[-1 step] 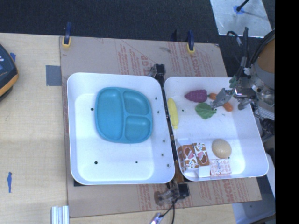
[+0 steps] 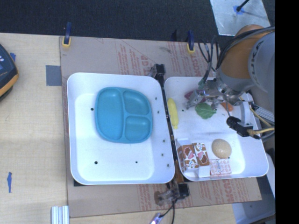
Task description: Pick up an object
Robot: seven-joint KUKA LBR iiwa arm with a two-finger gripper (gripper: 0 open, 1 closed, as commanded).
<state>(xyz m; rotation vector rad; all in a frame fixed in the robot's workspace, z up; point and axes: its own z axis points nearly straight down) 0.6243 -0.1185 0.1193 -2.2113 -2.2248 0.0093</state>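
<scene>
My gripper [image 2: 204, 98] hangs over the back part of the right bin [image 2: 250, 169], just above a green leafy item [image 2: 205, 111]. I cannot tell whether it touches the green item. A red piece [image 2: 190, 95] peeks out at the gripper's left and an orange piece [image 2: 228, 106] at its right. A yellow banana-like item [image 2: 173, 113] lies along the bin's left wall. Toward the front lie a beige egg-shaped item [image 2: 221, 148], a brown and white carton [image 2: 192, 156] and a small red and white packet [image 2: 219, 167].
The left bin [image 2: 84, 167] holds a blue divided plate [image 2: 124, 114]. The grey arm with its orange band [image 2: 243, 55] covers the right bin's back right corner. A black cable piece [image 2: 237, 125] hangs beside the gripper. A yellow and black device [image 2: 5, 71] sits at the bench's far left.
</scene>
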